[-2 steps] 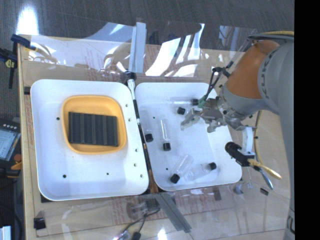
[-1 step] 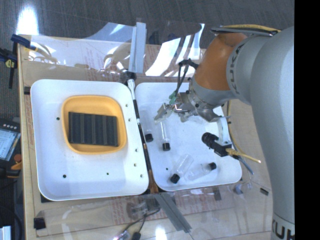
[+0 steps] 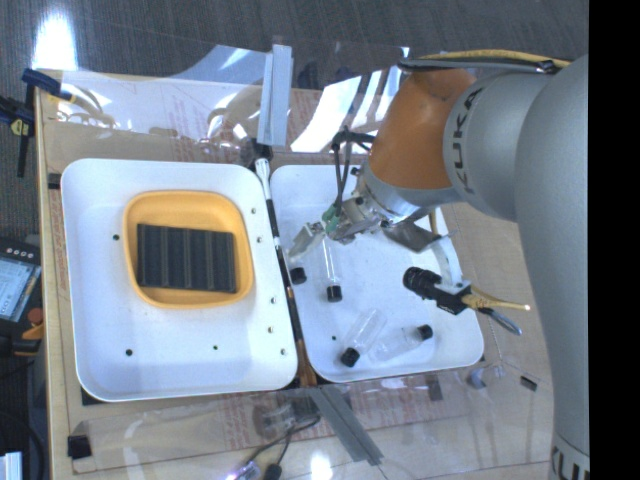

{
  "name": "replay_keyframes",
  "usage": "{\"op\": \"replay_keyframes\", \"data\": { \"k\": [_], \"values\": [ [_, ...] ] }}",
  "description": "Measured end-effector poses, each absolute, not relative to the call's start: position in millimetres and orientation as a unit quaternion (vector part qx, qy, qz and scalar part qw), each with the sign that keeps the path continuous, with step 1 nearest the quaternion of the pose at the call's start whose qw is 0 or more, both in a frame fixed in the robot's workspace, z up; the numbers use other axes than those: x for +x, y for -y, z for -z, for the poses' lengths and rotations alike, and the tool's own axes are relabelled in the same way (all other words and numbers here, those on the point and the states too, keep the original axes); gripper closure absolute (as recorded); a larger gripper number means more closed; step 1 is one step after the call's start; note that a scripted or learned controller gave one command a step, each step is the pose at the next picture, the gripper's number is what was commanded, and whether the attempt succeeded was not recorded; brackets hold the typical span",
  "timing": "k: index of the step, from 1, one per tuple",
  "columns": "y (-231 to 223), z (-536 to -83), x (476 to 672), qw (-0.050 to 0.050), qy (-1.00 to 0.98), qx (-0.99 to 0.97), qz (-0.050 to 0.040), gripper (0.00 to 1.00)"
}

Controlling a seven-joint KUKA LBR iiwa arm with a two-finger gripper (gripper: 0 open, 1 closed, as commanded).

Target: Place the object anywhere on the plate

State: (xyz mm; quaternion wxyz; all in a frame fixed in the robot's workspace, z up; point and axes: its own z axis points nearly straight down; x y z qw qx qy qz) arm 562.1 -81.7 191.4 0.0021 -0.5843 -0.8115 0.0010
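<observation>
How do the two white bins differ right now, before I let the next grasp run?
The left bin bears a yellow plate with a dark ribbed centre; the right bin has no plate. The right bin holds several small clear vials with black caps, such as one near its middle; the left bin has none. The hand hangs over the right bin, not the left. Both are shallow, white, with rounded corners, and sit side by side.

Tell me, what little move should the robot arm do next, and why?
Probably lower straight down and close on a tube. The gripper hangs over the right bin, near the upright clear tube, and nothing is seen between its fingers. The yellow plate sits in the left bin with no tube on it, so a grab has to come before any carrying.
</observation>
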Motion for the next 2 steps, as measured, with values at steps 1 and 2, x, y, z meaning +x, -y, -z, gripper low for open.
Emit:
{"op": "replay_keyframes", "data": {
  "k": [1, 2],
  "values": [
    [15, -192, 574.5, 0.000, 0.854, -0.521, -0.0004, 0.00],
    [-37, -192, 585.6, 0.000, 0.861, -0.509, -0.0007, 0.00]
  ]
}}
